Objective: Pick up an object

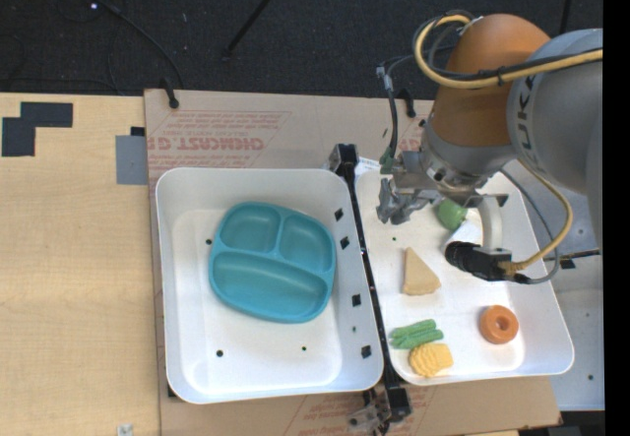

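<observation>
My gripper (392, 208) hangs low over the far left part of the right bin (551, 345), close to the divider between the bins. A tan cheese wedge (420, 274) lies just in front of it and slightly to the right, apart from it. A green round item (451, 214) sits beside the gripper on its right, partly hidden by the wrist. Near the bin's front lie an orange ring (499, 324), a green bean pod (415, 334) and a yellow corn piece (430, 358).
The left bin (187, 345) holds a teal divided plate (273, 262). The grey arm with its orange band (492, 50) covers the far right of the right bin. Cardboard (226, 134) lies under both bins.
</observation>
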`<state>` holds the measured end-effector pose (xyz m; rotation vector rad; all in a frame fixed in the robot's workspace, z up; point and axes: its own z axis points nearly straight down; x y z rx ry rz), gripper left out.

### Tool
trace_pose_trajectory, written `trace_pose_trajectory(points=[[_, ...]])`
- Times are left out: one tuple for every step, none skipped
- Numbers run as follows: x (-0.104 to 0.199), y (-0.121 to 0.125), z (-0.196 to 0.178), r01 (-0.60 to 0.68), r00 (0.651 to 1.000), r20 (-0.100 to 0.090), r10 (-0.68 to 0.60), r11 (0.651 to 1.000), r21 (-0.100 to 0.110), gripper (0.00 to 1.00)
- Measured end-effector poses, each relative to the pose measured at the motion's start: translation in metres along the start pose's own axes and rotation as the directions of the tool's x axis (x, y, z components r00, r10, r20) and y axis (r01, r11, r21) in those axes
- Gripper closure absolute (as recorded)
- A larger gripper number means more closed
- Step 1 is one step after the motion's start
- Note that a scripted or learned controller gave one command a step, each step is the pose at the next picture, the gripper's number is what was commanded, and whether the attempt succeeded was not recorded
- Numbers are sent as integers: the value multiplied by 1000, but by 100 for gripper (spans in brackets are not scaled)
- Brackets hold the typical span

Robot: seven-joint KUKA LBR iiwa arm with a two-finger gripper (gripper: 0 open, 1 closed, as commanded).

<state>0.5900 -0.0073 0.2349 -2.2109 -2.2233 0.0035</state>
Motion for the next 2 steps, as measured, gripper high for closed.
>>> trace_pose_trajectory(points=[[59,-5,-2,0,1000,0,0,1000,-1,100],[107,-25,13,-1,1000,2,1,1000,1,100]])
